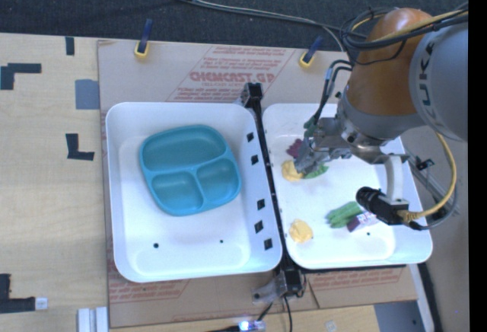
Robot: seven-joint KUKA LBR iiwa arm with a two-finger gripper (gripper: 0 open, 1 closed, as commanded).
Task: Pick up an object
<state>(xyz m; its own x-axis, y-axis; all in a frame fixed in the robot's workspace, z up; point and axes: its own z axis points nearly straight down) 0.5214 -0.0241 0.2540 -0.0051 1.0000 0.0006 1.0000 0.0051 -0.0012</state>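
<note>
Camera view puts the gripper (308, 163) low in the right bin (411, 250), right over a small pile of toy pieces near that bin's left-centre. Whether the pincer is released, clenched or grasping anything: cannot tell, wrist body and clutter hide it. Likely target is the yellow piece (291, 170) under the tip, with a green leafy piece (318, 170) touching it on the right and a dark maroon piece (295, 148) just above. None of these is visibly lifted; all look to be resting on the bin floor.

Other candidates in the same bin: a second yellow lump (300, 231) near the front-left corner, well apart from the gripper, and a green piece (342, 212) beside a small purple piece (355, 223) toward the front-centre.

Left bin (122, 247) holds a blue divided plate (190, 169) with three compartments, lying flat, untouched. Black divider clips run along the shared wall between bins.

Arm (396, 87) reaches in from the right, orange band above the wrist, cables looping off toward the right edge.

Progress judgement: approach done, arm is down at grasp height over the pile. Left to do: confirm a closure on one piece, then lift clear of the bin. With three pieces crowded together, a slipped or multiple grab looks possible.
</note>
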